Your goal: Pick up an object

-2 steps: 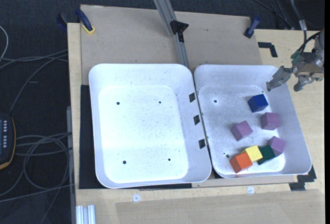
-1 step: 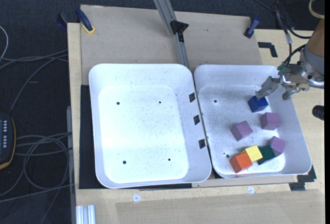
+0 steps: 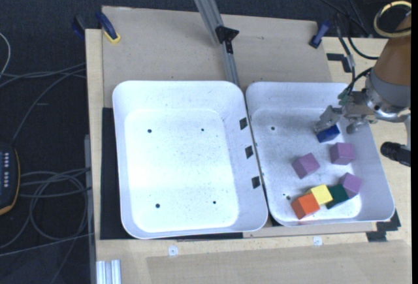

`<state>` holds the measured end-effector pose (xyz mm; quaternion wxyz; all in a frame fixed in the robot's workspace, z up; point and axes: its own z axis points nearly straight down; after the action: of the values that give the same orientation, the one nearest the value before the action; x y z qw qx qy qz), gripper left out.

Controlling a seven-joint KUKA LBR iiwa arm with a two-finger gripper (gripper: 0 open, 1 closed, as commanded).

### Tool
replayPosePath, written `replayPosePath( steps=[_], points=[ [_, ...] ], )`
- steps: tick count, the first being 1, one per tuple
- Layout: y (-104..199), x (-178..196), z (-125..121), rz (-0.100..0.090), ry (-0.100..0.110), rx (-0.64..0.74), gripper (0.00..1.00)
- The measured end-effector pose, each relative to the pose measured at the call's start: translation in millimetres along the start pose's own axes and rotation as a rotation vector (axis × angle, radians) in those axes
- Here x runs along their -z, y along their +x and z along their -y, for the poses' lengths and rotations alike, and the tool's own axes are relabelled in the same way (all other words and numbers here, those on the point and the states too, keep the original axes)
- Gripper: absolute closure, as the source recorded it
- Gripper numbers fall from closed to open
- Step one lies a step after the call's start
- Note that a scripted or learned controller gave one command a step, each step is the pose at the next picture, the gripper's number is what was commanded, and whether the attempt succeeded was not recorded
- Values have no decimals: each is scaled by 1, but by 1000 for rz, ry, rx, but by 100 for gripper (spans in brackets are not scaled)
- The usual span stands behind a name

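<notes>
Gripper [image 3: 339, 121] low over blue block [image 3: 328, 134].

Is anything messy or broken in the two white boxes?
Nothing looks broken or spilled. The blocks all sit in the right bin: three purple ones scattered loosely, and an orange block, a yellow block and a green block pushed together near the front edge. A blue block lies tilted just under the gripper.

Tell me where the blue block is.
The blue block sits in the right bin, upper right part, just under the gripper and above the purple blocks.
</notes>
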<state>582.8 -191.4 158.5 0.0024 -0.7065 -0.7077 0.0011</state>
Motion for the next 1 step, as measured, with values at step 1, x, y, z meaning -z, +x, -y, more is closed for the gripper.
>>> replayPosePath(
  steps=[1],
  points=[
    [0,14,-1,1,-8,-1,100]
  ],
)
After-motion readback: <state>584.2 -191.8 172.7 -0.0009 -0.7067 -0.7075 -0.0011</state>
